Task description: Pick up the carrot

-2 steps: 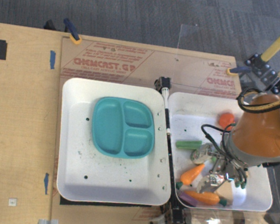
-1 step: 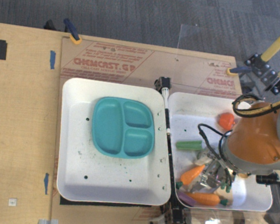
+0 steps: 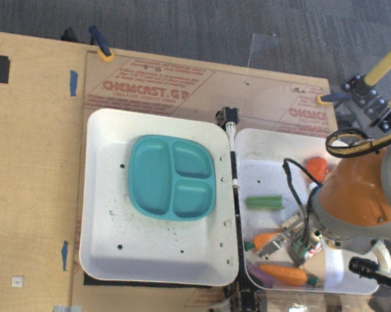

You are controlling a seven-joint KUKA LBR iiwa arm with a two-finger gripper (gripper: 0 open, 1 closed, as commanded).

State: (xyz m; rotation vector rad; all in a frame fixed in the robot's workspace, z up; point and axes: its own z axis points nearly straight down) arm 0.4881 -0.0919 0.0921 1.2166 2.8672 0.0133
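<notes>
We see the carrot point(image 3: 283, 273) lying near the front edge of the right bin point(image 3: 252, 152), its long axis running left to right, green end to the right. Our gripper point(image 3: 297, 240) hovers just above it; we cannot tell its opening.

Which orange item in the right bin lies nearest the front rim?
The long carrot with the green tip, lying flat along the front rim; the other orange pieces sit further back.
</notes>
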